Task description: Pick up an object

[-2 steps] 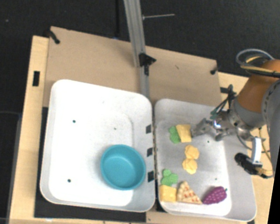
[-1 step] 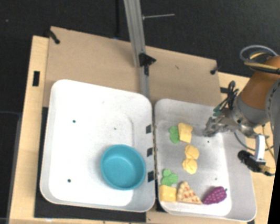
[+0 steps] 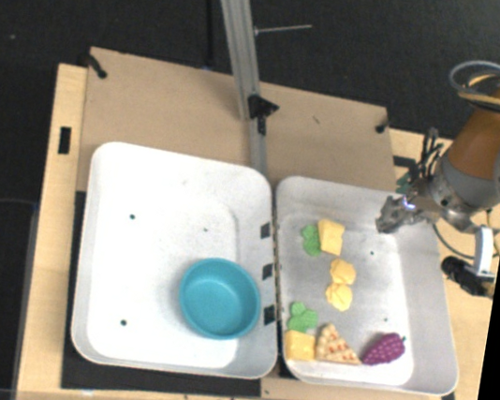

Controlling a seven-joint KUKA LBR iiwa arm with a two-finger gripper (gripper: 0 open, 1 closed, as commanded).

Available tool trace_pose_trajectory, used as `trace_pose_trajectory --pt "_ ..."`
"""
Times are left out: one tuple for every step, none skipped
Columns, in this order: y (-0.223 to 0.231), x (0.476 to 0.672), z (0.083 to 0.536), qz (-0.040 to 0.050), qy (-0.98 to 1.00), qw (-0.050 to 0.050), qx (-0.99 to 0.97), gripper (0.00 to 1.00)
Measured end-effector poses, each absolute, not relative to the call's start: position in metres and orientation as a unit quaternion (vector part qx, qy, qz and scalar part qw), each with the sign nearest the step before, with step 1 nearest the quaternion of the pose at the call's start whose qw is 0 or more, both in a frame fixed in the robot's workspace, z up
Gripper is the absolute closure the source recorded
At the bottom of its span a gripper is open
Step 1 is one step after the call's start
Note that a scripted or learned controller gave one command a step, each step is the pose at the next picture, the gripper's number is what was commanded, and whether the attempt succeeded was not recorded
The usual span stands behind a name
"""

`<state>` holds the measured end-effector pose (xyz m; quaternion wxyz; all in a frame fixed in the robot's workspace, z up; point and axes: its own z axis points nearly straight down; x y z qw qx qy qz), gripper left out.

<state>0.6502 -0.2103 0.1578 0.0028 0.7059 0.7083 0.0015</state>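
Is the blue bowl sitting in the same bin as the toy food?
No, the blue bowl sits in the left bin, while the toy food, such as the purple grapes, lies in the right bin.

Light even and fairly bright on the bench (image 3: 197, 119) and both white bins, left bin (image 3: 137, 194) close to washed out, with little surface detail; surroundings fall off to near black. Shadows soft and short, a faint one under the blue bowl (image 3: 219, 297). Overall picture slightly soft and grainy, small toy foods in the right bin (image 3: 422, 309) blurred at their edges.
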Motion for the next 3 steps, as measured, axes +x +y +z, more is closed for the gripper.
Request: trace_pose_trajectory --pt "-0.212 0.652 0.213 0.0018 0.709 0.004 0.705 1.0" --pt "-0.163 0.632 0.227 0.0011 0.709 0.001 0.705 1.0" --pt "-0.113 0.611 0.222 0.0007 0.709 0.001 0.706 1.0"
